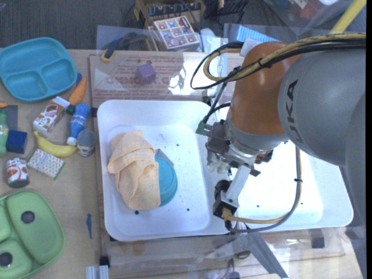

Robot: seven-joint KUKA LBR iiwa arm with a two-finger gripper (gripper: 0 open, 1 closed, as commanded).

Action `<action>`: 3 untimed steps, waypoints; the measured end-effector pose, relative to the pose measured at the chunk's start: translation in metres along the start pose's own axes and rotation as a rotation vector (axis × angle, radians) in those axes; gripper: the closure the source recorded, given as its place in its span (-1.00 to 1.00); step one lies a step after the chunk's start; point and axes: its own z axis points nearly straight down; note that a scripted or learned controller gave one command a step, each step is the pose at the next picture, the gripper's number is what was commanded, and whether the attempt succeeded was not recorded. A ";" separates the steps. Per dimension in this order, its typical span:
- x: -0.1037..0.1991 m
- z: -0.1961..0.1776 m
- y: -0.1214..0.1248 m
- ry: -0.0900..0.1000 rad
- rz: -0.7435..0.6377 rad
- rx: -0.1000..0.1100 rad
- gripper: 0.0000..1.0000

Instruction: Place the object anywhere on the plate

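Note:
A blue plate (169, 183) lies in the left white bin (174, 118). A crumpled pale-orange cloth (135, 168) is draped over the plate's left part, hiding most of it and spilling onto the bin floor. My gripper (219, 165) hangs below the orange wrist band, over the wall between the two bins and at the left edge of the right bin (328, 211). It is to the right of the plate and apart from the cloth. Nothing shows at the gripper's tip.
The big grey arm covers much of the right bin. Left of the bins lie a teal tray (36, 68), a banana (53, 145), a blue bottle (77, 123), a small carton (49, 114), a can (17, 171) and a green tray (26, 234). A purple block (145, 72) sits behind the bins.

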 end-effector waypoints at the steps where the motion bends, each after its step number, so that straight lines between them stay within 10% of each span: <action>1: 0.029 0.083 0.011 -0.002 0.314 0.008 1.00; 2: 0.043 0.051 -0.019 -0.002 0.660 0.002 1.00; 3: -0.006 -0.035 0.060 0.001 0.931 -0.001 1.00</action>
